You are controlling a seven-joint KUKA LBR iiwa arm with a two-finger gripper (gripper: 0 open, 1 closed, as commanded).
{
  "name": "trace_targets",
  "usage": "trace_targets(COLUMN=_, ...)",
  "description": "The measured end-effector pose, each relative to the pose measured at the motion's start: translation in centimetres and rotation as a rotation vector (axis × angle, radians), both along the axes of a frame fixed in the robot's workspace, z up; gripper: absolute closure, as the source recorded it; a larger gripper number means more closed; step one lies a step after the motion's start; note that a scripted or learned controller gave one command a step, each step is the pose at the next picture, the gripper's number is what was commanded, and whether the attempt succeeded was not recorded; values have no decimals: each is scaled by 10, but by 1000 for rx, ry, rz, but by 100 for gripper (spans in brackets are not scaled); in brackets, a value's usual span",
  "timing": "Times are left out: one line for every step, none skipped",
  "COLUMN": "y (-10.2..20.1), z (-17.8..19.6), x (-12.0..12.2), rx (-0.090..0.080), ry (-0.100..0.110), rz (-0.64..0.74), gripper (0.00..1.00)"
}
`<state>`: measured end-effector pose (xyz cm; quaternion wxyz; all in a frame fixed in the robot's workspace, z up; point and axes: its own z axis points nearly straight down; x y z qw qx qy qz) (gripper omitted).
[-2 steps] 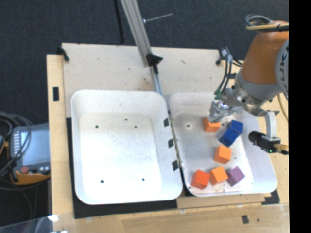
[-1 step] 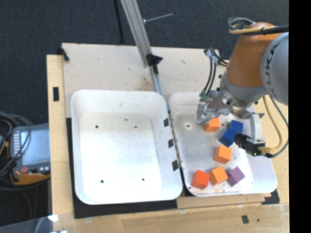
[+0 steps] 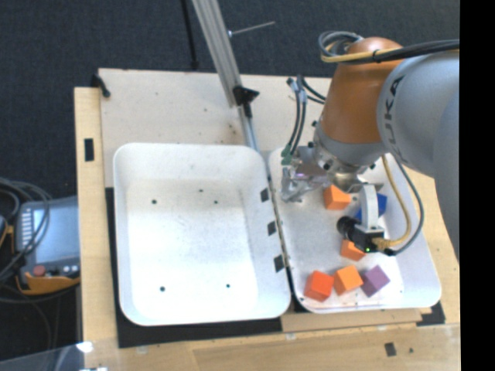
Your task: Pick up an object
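end effector: mine, low in the right bin near its left wall, whether spread or pinched I cannot tell | blocks: orange block just beside me; two more orange blocks and a purple block along the near edge | left bin: on the bench

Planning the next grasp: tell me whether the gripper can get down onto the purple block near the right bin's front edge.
Probably yes. The purple block lies uncovered, touching only an orange block on one side; the gripper is farther back in the same bin.
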<state>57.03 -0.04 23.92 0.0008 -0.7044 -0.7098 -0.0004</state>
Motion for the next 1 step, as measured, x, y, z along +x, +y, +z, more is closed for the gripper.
trace_targets(y=59, z=0, x=-2, rx=0, ry=-2, rz=1, gripper=100)
